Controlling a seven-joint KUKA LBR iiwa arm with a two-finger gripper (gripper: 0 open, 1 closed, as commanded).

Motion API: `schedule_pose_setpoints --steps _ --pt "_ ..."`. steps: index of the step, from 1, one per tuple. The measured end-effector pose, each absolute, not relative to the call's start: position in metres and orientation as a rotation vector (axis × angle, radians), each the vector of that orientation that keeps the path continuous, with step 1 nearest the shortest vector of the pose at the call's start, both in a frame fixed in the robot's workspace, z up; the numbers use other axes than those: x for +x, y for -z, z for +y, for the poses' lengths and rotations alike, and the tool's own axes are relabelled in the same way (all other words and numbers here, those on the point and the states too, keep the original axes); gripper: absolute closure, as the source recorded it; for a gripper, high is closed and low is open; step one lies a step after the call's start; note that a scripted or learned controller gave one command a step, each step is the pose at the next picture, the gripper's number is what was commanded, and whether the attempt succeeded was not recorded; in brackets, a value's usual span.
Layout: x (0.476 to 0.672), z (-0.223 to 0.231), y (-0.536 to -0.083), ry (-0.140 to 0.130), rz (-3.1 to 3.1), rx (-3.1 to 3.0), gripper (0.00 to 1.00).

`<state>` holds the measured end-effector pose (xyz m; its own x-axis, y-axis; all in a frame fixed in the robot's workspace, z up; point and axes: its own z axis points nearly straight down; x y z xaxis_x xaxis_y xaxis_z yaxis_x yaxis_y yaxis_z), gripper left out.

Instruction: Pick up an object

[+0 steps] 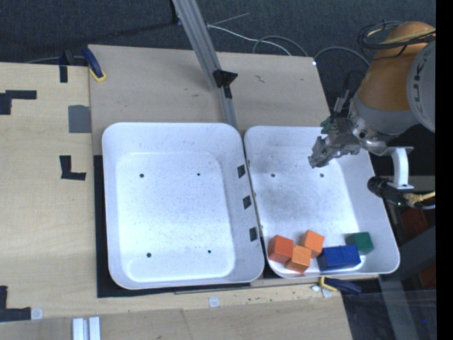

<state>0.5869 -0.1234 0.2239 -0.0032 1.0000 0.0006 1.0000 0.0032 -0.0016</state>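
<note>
My gripper (316,159) hangs over the far right part of the right bin (283,154), well above its floor, and nothing shows between its fingers. The objects lie along that bin's near edge. Three orange blocks (282,247), (313,241), (300,258) cluster together. A blue block (339,258) lies just right of them, and a small green block (362,241) sits at the near right corner. The gripper is well clear of all of them, toward the far side.
The left bin (170,204) sits beside the right one, sharing a middle rim. A grey metal rail (205,48) slants across the bench behind the bins. Cables lie behind the right bin. A yellow-and-blue clip (333,285) rests just outside the near edge.
</note>
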Motion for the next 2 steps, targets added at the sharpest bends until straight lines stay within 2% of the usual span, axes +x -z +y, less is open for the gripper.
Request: schedule_pose_setpoints --steps 1,2 --pt "0.596 -0.094 -0.195 -0.004 -2.223 -2.215 1.00" --pt "0.600 -0.072 -0.191 -0.003 -2.224 -2.216 1.00"
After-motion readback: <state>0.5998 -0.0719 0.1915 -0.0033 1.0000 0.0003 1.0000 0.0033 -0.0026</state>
